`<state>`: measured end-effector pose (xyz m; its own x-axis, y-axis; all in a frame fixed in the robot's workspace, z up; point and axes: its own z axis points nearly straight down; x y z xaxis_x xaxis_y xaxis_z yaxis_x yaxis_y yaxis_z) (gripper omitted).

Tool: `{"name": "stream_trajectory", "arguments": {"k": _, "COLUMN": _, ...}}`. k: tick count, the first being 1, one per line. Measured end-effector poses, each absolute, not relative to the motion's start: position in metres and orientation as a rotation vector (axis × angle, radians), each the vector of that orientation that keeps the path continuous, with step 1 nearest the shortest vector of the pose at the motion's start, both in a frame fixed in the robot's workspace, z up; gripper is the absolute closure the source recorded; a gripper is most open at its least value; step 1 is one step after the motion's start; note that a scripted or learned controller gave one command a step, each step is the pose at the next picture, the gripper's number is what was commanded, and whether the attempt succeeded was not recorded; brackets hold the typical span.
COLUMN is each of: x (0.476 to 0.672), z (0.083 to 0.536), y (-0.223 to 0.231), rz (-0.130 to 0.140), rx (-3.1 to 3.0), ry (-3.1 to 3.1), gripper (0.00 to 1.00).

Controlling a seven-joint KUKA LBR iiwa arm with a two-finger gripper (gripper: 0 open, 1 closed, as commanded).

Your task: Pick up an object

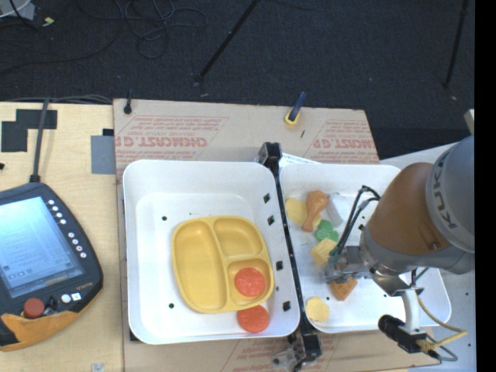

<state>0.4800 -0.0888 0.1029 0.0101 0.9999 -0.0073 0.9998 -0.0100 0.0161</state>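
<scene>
The grey arm (457,200) reaches in from the right, its orange band (403,208) just above the wrist, with the gripper (335,273) pointing down beneath it.

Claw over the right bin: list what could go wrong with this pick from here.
1. The claw sits low among crowded toy food: a yellow block, a green piece and an orange piece lie close together, so it may nudge or grab the wrong one.
2. The arm's bulk hides the grasp, so a miss would be hard to spot.
3. Pieces could be shoved against the bin divider.
</scene>
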Motion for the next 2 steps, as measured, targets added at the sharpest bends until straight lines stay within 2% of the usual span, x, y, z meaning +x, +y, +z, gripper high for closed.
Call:
{"name": "stream_trajectory", "arguments": {"k": 1, "x": 0.477, "z": 0.192, "y": -0.017, "rz": 0.01, "rx": 2.213, "ry": 2.229, "gripper": 1.0}}
{"name": "stream_trajectory", "arguments": {"k": 2, "x": 0.477, "z": 0.286, "y": -0.001, "rz": 0.009, "rx": 2.216, "ry": 2.221, "gripper": 1.0}}
